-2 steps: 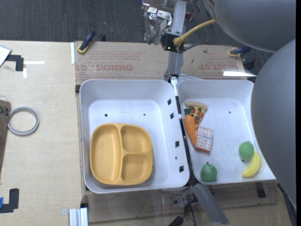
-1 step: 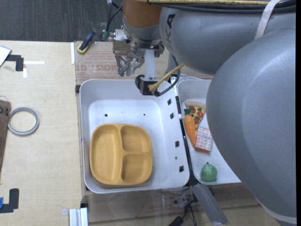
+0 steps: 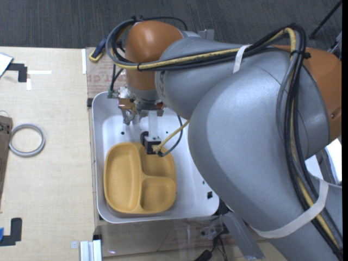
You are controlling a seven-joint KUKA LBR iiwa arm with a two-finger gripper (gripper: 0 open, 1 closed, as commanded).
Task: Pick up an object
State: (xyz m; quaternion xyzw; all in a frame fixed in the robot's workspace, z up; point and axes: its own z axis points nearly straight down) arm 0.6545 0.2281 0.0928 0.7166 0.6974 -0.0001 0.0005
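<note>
- Grey arm (image 3: 255, 145) reaches over the white bin (image 3: 100, 162).
- Claw (image 3: 137, 113) sits at the bin's far end, near a yellow three-compartment tray (image 3: 128, 178); claw opening cannot be determined.

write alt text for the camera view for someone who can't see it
A grey robot arm with an orange band reaches from the right, its hand low over a shallow white bin, near the far edge of a yellow three-compartment plastic tray lying in it. A grey tape ring lies on the wooden bench to the left.
</note>
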